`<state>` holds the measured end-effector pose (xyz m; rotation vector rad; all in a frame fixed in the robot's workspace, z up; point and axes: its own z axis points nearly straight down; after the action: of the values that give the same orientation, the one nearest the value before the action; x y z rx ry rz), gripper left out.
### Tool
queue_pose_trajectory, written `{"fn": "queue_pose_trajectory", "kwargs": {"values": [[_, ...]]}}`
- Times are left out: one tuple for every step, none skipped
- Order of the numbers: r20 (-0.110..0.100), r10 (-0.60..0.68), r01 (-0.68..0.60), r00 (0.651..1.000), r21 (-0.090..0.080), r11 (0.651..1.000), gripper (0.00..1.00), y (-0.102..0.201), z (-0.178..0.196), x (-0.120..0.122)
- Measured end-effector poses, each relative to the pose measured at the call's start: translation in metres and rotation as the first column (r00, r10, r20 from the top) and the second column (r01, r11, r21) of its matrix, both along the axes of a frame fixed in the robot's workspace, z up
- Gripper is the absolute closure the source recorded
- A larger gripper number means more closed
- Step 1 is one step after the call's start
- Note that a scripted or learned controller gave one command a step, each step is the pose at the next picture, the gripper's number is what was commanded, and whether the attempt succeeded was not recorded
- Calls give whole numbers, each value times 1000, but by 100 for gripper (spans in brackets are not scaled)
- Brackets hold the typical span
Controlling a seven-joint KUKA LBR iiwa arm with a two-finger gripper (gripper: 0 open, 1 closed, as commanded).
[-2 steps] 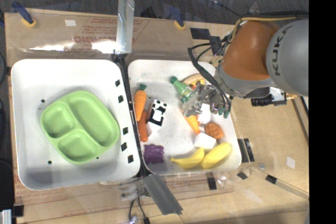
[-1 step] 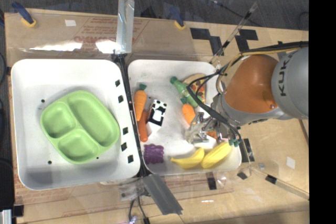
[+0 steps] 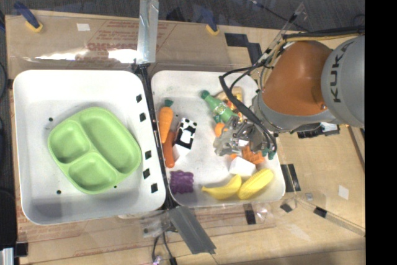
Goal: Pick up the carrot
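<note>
The fingers (image 3: pixel 239 143) are hanging low in the right bin (image 3: pixel 205 80) among small toys; their spread is unclear. The carrot (image 3: pixel 166 133) is lying along that bin's left wall, well apart, beside a black-and-white block (image 3: pixel 185 133).

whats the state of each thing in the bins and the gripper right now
carrot: lying loose by the right bin's left wall
gripper: low over small items, apart from carrot
green plate: flat in left bin
banana: lying at front wall
grapes: resting near carrot's tip
</note>
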<state>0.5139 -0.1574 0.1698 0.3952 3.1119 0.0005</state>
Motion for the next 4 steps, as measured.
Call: {"fn": "queue_pose_trajectory", "kwargs": {"values": [[-6, 182, -182, 983, 1, 983, 100, 61, 27, -37], [0, 314, -314, 949, -4, 949, 100, 28, 108, -33], [0, 318, -318, 948, -4, 948, 100, 29, 117, -32], [2, 321, -321, 947, -7, 947, 100, 29, 128, -31]]}}
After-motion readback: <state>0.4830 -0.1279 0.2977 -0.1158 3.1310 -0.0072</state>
